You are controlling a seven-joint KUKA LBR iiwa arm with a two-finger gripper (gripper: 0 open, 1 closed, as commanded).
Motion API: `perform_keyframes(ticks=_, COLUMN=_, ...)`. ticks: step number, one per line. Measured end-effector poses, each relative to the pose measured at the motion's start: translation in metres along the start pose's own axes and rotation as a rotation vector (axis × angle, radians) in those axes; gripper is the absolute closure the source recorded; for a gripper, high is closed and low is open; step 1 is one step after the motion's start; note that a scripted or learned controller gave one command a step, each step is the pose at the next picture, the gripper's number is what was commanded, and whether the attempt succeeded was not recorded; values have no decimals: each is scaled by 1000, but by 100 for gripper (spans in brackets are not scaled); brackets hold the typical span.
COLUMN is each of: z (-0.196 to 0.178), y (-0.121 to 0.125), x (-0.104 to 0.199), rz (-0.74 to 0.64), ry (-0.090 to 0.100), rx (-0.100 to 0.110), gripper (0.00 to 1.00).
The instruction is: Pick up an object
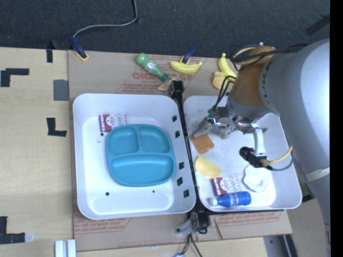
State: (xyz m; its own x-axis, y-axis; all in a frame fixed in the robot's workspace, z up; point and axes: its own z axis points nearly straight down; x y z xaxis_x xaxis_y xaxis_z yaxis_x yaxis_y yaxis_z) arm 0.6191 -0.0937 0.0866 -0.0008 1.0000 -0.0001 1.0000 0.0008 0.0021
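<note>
Camera view shows the gripper (pixel 205 128) low in the right bin (pixel 289 194), fingers spread, their tips just above the orange slab (pixel 203 142), which lies near the divider (pixel 185 143) and untouched. Best, I reckon, to settle squarely over the slab before closing, clear of the yellow piece (pixel 207 167) farther down the divider. The small cartons (pixel 227 184) carry print too small to read.
</note>
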Motion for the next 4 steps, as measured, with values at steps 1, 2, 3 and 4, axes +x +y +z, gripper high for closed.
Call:
perform_keyframes(ticks=1, z=0, y=-5, x=-4, rz=-1, ry=-1, rx=0, gripper=0)
perform_keyframes(ticks=2, z=0, y=-5, x=-4, rz=-1, ry=-1, rx=0, gripper=0)
perform_keyframes(ticks=3, z=0, y=-5, x=-4, rz=-1, ry=-1, rx=0, gripper=0)
perform_keyframes(ticks=4, z=0, y=-5, x=-4, rz=-1, ry=-1, rx=0, gripper=0)
